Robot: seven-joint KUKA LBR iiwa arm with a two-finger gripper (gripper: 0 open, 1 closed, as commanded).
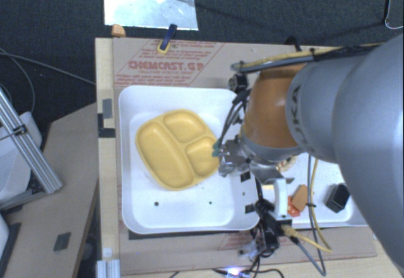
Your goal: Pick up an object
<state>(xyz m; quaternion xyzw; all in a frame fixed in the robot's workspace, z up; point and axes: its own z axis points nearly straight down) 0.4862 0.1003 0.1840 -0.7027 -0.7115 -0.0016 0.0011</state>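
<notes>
Yellow divided plate [175,149] lies in left bin [136,207], far half. Likely light, stiff, slick plastic; best taken by its thin rim. Gripper [222,158] at plate's right edge.

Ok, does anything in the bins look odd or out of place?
Nothing looks spilled or broken. The yellow divided tray lies flat but turned askew in the left bin; an orange piece and a black block sit in the right bin.

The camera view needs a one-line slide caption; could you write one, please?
KUKA arm's gripper at the right edge of a yellow divided plate in the left white bin.
</notes>
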